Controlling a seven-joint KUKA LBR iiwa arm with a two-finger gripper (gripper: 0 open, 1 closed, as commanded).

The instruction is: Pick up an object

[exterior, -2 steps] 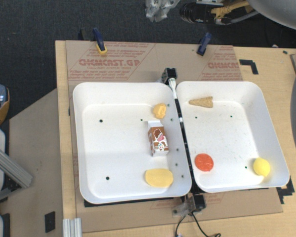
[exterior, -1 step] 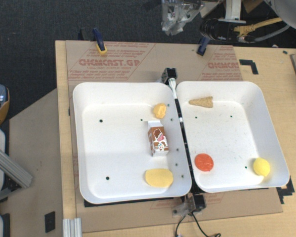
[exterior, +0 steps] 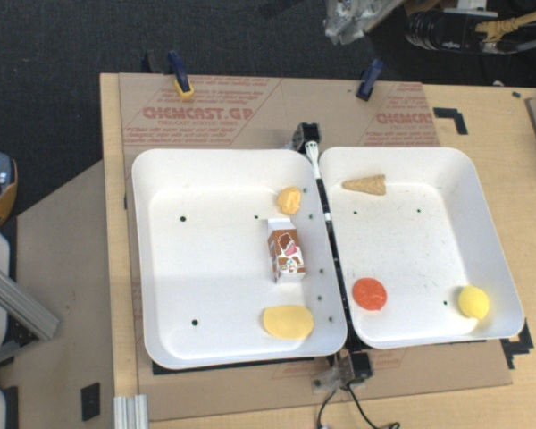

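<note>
The left bin (exterior: pixel 188 266) holds a small orange-yellow lump (exterior: pixel 288 200) near its right wall, a brown and white carton (exterior: pixel 286 251) lying just below it, and a flat yellow oval (exterior: pixel 288 322) near the front rim. In the right bin (exterior: pixel 429 239) lie a tan wedge (exterior: pixel 364 184) at the back, a red round piece (exterior: pixel 369 294) at the front left and a yellow lemon-like ball (exterior: pixel 473 302) in the front right corner. My gripper (exterior: pixel 350 12) hangs blurred at the top of the view, beyond the far rim of the bins and well away from every object.
Both bins rest on a cardboard sheet (exterior: pixel 250 105). Two blue clamps (exterior: pixel 180 75) (exterior: pixel 370 79) grip its far edge. A black clip (exterior: pixel 306 136) joins the bins at the back, and another (exterior: pixel 355 365) at the front. Cables lie at the top right.
</note>
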